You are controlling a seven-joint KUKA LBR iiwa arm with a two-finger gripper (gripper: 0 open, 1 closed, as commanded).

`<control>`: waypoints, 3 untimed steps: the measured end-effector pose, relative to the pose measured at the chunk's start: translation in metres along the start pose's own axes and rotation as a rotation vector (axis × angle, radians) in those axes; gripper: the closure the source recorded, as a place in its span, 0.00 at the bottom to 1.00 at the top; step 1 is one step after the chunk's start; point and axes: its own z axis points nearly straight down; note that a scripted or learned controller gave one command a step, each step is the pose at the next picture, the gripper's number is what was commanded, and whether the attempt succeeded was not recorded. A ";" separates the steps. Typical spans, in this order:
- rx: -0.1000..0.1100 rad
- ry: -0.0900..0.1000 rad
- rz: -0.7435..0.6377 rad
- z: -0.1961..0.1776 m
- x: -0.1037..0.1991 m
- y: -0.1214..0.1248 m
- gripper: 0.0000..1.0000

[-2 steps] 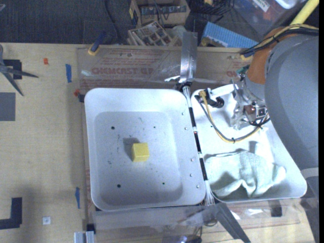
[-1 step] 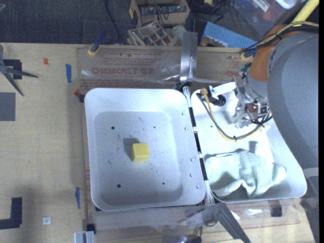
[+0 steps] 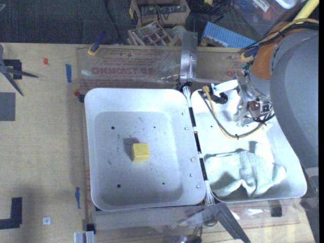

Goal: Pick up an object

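A small yellow block point(image 3: 140, 152) lies near the middle of the left bin point(image 3: 101, 110). A crumpled white cloth point(image 3: 248, 173) lies in the near part of the right bin point(image 3: 288, 151). My gripper point(image 3: 249, 110) hangs over the far part of the right bin, above and behind the cloth, with a yellow cable looping below it. Its fingertips are hard to make out against the white bin and the wiring. Nothing is seen between them.
A clear plastic sheet and a cardboard panel point(image 3: 131, 67) lie behind the bins. Boxes and cables crowd the bench's far side. A metal divider point(image 3: 195, 130) runs between the two bins. The grey arm point(image 3: 298, 75) fills the right side.
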 end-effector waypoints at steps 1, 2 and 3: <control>-0.001 0.000 0.004 0.033 0.007 -0.017 1.00; 0.001 0.002 0.010 0.023 0.007 -0.014 1.00; 0.002 0.003 0.016 0.013 0.006 -0.012 1.00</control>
